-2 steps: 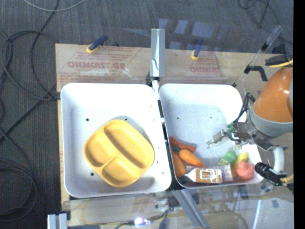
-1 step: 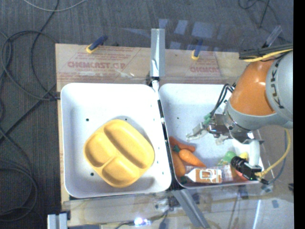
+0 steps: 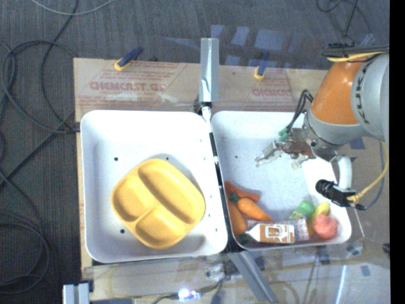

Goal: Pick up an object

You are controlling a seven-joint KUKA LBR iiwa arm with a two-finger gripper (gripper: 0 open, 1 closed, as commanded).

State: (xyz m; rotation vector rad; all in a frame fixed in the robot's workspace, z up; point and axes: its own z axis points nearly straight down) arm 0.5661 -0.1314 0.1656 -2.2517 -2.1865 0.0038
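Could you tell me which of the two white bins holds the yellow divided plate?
The left bin holds the yellow plate; the right bin instead contains carrots, a bottle and the gripper.

From my seat the feed looks evenly lit and fairly bright, soft overhead light. The two white bins [image 3: 95,170] run close to washed out, their walls blending pale. The yellow divided plate [image 3: 158,201] throws a soft shadow toward its lower right. A small glare spot burns at the bottom edge [image 3: 183,294]. Detail is soft and grainy throughout, and the gripper [image 3: 277,152] looks slightly smeared.
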